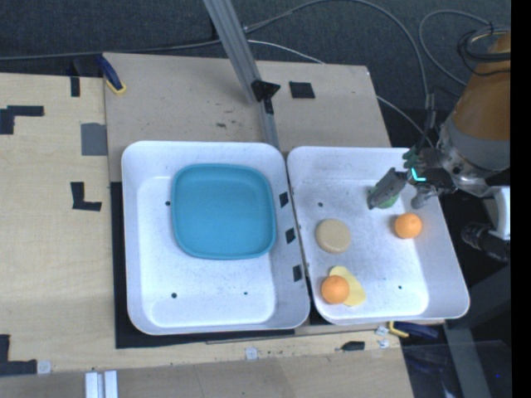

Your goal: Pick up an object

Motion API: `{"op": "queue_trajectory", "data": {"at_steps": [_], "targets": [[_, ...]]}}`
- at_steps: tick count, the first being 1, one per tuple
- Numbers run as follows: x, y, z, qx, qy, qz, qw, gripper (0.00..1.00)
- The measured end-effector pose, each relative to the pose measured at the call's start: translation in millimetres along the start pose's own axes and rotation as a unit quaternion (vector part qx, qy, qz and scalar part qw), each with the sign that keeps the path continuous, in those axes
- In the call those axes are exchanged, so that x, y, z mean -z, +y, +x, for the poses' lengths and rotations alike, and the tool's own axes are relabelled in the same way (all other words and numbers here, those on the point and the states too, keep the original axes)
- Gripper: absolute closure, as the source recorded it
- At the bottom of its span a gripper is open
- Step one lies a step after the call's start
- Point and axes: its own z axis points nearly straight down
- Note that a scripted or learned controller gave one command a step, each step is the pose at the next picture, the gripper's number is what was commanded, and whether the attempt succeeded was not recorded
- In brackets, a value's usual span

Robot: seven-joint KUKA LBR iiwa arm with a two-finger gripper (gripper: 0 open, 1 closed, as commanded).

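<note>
My gripper [404,196] hangs over the upper right part of the right bin [357,168], its two fingers spread apart with nothing between them. Just below it lies a small orange ball [407,225]. A tan round disc [333,235] rests in the middle of that bin. Near the bin's front, a second orange ball [334,289] sits against a pale yellow piece [354,289].
The left bin [145,222] holds a blue square plate [222,210]. A grey metal post [241,44] slants down from the top to the gap between the bins. Cables run over the dark floor at the upper right.
</note>
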Motion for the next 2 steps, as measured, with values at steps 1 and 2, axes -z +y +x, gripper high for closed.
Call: {"op": "queue_trajectory", "data": {"at_steps": [1, 2], "targets": [[0, 0, 0, 0.0, 0.0, 0.0, 1.0, 0.0], [-43, -2, -3, 0.0, 0.0, 0.002, 1.0, 0.0]]}}
